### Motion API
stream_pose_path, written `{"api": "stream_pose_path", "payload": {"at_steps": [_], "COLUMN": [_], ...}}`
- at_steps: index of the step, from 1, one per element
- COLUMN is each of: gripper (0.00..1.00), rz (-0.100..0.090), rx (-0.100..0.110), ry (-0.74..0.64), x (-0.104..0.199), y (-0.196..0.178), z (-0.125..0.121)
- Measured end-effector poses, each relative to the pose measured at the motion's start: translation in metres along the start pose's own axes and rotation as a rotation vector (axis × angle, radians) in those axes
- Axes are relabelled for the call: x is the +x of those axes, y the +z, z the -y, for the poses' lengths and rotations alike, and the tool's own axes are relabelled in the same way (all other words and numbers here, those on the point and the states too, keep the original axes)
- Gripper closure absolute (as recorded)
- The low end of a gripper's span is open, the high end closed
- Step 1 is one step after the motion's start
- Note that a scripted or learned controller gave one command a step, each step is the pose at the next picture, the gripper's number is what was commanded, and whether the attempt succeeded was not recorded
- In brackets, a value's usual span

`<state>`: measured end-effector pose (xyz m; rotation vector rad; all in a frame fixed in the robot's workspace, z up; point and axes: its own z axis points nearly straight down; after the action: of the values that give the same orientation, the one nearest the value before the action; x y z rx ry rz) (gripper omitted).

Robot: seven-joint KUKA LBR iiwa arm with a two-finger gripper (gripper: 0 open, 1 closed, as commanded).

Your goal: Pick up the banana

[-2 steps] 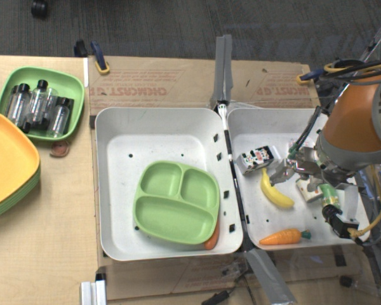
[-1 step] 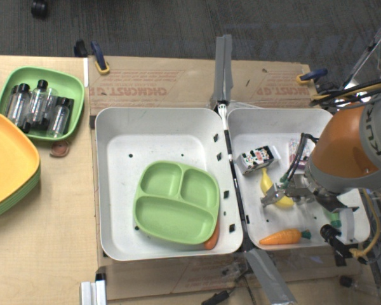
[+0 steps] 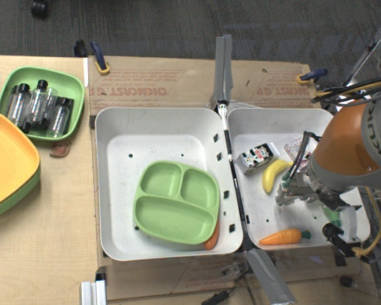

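Right bin (image 3: 254,122): banana (image 3: 272,174) lying free on the floor, beside a small printed carton (image 3: 256,156), a carrot (image 3: 281,237) nearer the front wall; gripper (image 3: 289,194) low, just right of the banana, nothing visibly between its parts, opening cannot be judged; banana probably light, soft-skinned, curved, bruisable; best grasped across its middle, gently; left bin holds 1 green divided plate (image 3: 177,202).

Glossy white plastic bins (image 3: 114,170); matt green plastic plate (image 3: 178,202); smooth banana (image 3: 273,175); wood bench (image 3: 38,253).
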<state>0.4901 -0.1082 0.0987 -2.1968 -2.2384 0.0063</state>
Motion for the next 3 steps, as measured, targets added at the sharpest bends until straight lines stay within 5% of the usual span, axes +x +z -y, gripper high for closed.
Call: {"api": "stream_pose_path", "payload": {"at_steps": [1,2,3], "gripper": [1.00,1.00,1.00], "rz": [0.001,0.002,0.000], "rx": [-0.003,-0.005,-0.003], "ry": [0.426,0.134,0.373], "x": [-0.036,-0.071,-0.031], "y": [0.008,0.007,0.008], "z": [-0.024,-0.073,-0.035]}}
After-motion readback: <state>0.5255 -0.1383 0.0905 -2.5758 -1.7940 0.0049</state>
